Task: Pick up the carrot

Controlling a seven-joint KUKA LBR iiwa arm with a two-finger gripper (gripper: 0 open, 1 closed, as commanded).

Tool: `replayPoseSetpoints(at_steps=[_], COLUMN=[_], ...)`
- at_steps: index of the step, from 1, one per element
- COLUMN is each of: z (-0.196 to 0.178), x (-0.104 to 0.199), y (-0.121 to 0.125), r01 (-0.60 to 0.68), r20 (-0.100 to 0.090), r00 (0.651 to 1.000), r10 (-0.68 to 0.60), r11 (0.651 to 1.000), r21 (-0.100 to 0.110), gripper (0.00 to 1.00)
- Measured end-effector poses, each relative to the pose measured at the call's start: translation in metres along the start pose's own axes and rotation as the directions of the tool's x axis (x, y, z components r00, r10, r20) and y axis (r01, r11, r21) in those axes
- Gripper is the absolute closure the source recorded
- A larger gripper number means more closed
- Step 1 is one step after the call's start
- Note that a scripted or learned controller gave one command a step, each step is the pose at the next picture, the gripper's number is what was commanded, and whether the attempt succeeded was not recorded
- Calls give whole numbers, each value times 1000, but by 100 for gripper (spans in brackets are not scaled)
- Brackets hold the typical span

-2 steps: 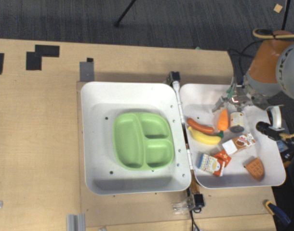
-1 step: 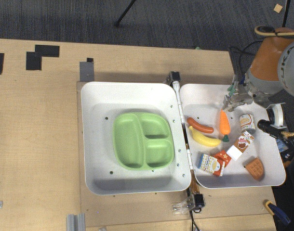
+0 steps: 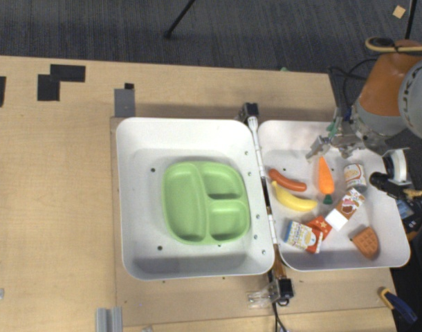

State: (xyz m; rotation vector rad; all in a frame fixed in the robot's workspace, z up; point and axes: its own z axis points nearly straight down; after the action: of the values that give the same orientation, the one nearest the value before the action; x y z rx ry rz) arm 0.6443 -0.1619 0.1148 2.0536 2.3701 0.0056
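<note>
The carrot [image 3: 325,176] lay in the right bin [image 3: 387,254], beside the hot dog [image 3: 288,180] and banana [image 3: 295,199]. The gripper [image 3: 337,144] was poised just above its upper end, jaws spread and nothing between them. A centred descent over the carrot's middle would be advised (neighbours lay close).

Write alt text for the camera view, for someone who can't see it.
A robot arm's end effector hovers just above an orange carrot in the right bin, among a hot dog, banana and snack packets. The left bin holds a green divided plate.
</note>
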Motion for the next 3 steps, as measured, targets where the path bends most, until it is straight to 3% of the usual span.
replayPoseSetpoints(at_steps=[1,2,3], z=[29,17,-94], x=[1,2,30], y=[-33,-31,6], r01=[-468,-465,-821], r20=[0,-2,3], r00=[884,885,571], r10=[468,465,821], r11=[884,885,571], r21=[4,0,4], gripper=[0,100,100])
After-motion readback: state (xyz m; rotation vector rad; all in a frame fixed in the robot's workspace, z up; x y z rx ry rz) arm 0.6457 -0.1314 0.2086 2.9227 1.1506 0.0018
